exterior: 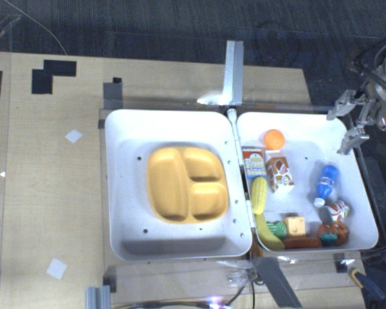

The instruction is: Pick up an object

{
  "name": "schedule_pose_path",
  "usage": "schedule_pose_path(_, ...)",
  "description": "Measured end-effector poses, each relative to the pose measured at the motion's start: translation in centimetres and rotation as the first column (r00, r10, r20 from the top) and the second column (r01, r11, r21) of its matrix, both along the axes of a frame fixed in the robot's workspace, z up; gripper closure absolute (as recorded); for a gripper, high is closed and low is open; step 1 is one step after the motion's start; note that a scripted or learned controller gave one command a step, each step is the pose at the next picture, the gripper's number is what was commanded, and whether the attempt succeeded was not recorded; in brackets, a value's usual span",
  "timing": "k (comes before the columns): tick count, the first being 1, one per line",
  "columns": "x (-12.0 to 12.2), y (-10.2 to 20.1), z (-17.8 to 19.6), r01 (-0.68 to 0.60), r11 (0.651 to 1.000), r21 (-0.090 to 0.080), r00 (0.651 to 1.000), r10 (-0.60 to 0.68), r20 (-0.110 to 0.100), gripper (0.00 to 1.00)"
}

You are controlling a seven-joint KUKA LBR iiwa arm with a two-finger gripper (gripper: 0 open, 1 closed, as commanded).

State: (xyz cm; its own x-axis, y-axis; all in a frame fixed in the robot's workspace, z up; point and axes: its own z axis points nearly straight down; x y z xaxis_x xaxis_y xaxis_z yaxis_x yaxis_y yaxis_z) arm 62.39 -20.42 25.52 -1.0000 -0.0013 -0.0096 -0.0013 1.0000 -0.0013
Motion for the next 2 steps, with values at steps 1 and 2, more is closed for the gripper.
schedule_pose_path(1,-1.7,2.3,-13.4,0.389,0.921,0.003,0.921,-0.389,-0.01,0.0)
schedule_pose_path(2,2.8,5.3,-16.4,0.453,0.892,-0.004,0.892,-0.453,0.014,0.0)
